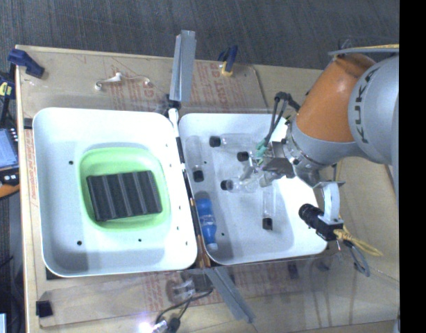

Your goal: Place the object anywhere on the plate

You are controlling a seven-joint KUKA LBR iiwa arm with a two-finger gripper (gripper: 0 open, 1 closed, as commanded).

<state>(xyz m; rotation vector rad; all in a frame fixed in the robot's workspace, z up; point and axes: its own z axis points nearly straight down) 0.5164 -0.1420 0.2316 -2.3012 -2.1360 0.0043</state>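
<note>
- Cardboard-topped bench (81, 82) is carrying two white bins; near the frame's bottom, a blue object (207, 222) is lying along the right bin's (282, 245) left wall.
- It's looking light, stiff, maybe slick; gripping across its narrow middle seems best.
- Centre left, the green plate (95, 161) is waiting under a dark ridged block (123, 194).
- Right of centre, the gripper (258, 168) is hovering; whether it's open, I cannot tell.

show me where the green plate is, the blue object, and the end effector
green plate (123, 159): camera view, bare upper rim.
blue object (205, 217): camera view, middle of its body.
end effector (257, 175): camera view, between its fingertips.
</note>
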